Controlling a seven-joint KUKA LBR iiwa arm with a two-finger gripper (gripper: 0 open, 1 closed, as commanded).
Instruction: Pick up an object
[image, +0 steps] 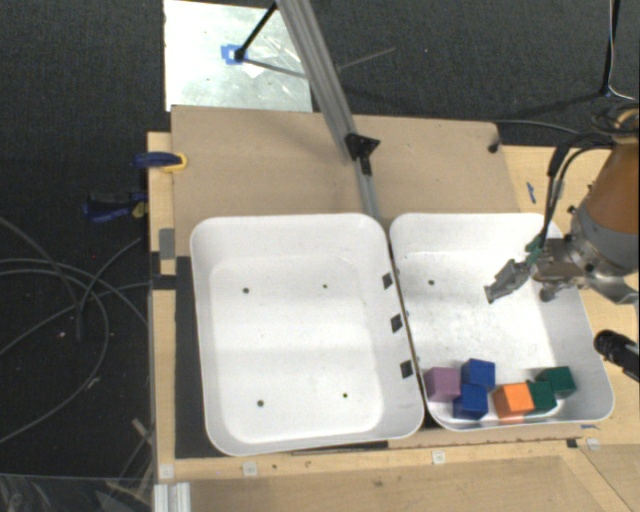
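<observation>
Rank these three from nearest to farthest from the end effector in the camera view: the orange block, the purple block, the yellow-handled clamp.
Measured from the end effector:
1. Orange block, in the right bin's near corner, right below it.
2. Purple block, same bin, further left.
3. Yellow-handled clamp, on the bench's far left edge.

2 white bins (300, 330) sit side by side on a brown bench (260, 160) — blue clamps (160, 161) grip its left edge, a grey pole (325, 80) slants above, loose cables (60, 300) cross the dark floor.

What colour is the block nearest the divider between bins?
Purple block, seen in the camera view.
</observation>
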